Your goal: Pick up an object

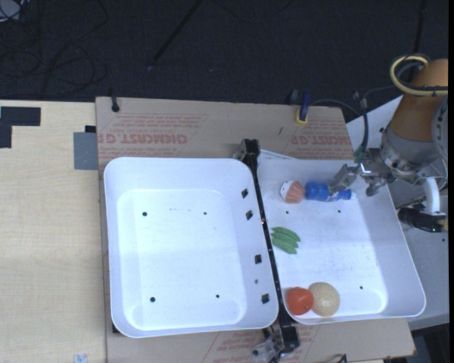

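Two shallow white plastic bins sit side by side on a brown printed cardboard sheet (212, 127) over a pale wood-grain bench (38, 233). The left bin (121, 195) has a smooth glossy floor. The right bin (393, 271) contains a blue cylindrical object (318, 191), a small pink-and-white piece (292, 192) just beside it, a green pod-shaped item (285, 239), a red rounded item (299, 300) and a beige ball (324, 298) touching it. The gripper (346, 181) hangs over the right bin's far right edge, near the blue object's end; whether its metal fingers are spread or closed on anything cannot be determined. The floor behind is dark, with loose cables.
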`<state>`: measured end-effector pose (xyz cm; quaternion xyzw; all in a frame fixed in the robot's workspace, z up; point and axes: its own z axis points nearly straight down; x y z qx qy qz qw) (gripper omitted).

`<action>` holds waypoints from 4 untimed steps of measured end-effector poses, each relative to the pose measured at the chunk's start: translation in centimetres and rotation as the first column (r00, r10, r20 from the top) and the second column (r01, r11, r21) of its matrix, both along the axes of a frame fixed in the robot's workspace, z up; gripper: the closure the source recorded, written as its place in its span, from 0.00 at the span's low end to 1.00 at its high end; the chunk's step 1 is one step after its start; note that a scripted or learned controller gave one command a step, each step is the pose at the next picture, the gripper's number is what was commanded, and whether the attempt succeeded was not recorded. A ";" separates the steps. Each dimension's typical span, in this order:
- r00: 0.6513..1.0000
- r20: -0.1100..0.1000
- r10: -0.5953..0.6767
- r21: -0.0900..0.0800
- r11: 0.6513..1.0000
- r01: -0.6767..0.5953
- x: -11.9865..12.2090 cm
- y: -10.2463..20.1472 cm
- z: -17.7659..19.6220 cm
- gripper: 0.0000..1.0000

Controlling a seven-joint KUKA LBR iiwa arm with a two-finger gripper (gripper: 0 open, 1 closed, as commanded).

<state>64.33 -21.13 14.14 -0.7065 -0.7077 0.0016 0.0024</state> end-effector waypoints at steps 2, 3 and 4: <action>1.000 0.003 0.002 -0.001 1.000 -0.002 -0.9 0.0 1.8 1.00; 1.000 0.003 0.003 -0.002 1.000 -0.003 -0.9 -0.1 2.8 1.00; 1.000 0.002 0.003 -0.002 1.000 -0.003 -0.9 -0.2 3.8 1.00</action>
